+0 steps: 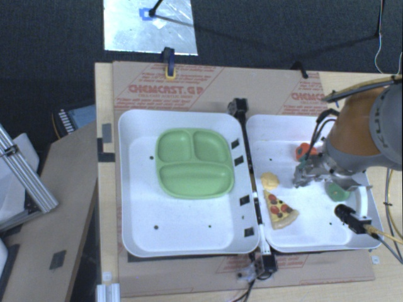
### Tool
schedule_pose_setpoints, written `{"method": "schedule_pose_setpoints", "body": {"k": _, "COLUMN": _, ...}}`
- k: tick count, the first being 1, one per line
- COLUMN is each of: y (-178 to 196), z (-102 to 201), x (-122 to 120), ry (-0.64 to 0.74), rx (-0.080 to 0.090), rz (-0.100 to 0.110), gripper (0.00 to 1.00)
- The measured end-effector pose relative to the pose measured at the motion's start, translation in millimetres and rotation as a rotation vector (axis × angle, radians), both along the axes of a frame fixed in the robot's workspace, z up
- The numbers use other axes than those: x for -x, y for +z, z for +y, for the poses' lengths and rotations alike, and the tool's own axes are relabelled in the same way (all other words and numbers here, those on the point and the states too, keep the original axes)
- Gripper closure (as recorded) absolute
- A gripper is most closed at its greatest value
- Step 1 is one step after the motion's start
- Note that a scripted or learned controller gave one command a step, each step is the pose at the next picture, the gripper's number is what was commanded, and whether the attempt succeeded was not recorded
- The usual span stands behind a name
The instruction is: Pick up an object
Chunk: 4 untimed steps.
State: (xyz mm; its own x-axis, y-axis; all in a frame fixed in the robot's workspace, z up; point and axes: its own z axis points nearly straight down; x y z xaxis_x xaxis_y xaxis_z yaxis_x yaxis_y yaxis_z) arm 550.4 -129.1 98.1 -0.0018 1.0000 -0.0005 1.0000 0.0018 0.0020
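Observation:
The right bin (pixel 277 231) holds a pizza slice (pixel 281 210) near its front left, a small yellow piece (pixel 269 180) just above it, an orange and red item (pixel 305 150) farther back and a green item (pixel 336 192) partly hidden under the arm. My gripper (pixel 301 177) hangs low over the middle of the right bin, between the yellow piece and the green item, just in front of the orange item. Nothing shows between its tips.
A green divided plate (pixel 194 163) lies in the left bin (pixel 138 231). The arm's orange band and grey body cover the right bin's far right side. A black clamp (pixel 238 106) sits at the back where the bins meet.

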Motion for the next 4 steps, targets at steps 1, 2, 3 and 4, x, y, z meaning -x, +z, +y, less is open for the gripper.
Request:
{"method": "schedule_pose_setpoints", "body": {"k": 1, "y": 63.3, "z": 3.5, "x": -5.2, "ry": 0.002, "rx": 0.001, "rz": -0.005, "gripper": 1.00}}
{"method": "schedule_pose_setpoints", "body": {"k": 2, "y": 125.1, "z": 6.5, "x": -14.1, "ry": 0.003, "rx": 0.001, "rz": -0.007, "gripper": 1.00}}
{"method": "schedule_pose_setpoints", "body": {"k": 3, "y": 165.1, "z": 6.4, "x": -15.4, "ry": 0.003, "rx": 0.001, "rz": -0.003, "gripper": 1.00}}
{"method": "schedule_pose_setpoints", "body": {"k": 4, "y": 167.9, "z": 62.0, "x": -34.1, "ry": 0.008, "rx": -0.002, "rz": -0.002, "gripper": 1.00}}
